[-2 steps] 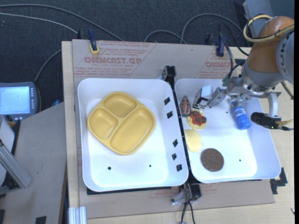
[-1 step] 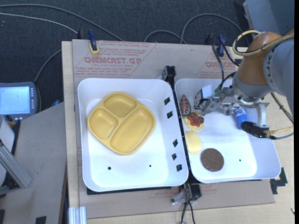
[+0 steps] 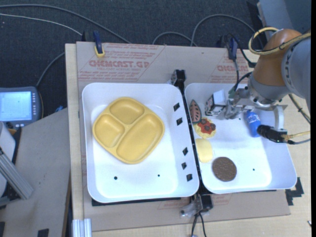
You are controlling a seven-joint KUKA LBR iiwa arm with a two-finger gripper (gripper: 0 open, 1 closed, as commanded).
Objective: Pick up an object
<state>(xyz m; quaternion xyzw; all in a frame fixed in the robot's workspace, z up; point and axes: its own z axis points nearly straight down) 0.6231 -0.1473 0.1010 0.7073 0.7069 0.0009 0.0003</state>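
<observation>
The gripper [image 3: 223, 111] is lowered into the right bin [image 3: 276, 177], near the blue bottle [image 3: 252, 123]; its grasp cannot be told. The approach step is judged in hand. Next, a firm closing on one object is needed.

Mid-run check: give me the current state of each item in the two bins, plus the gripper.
Yellow divided plate: lying flat in the left bin.
Watermelon slice: at the right bin's left wall.
Pizza piece: flat, untouched.
Pale yellow block: flat, near the left wall.
Brown cookie: flat, free.
Blue object: lying under the arm.
Gripper: low in the right bin, grasp unclear.
</observation>
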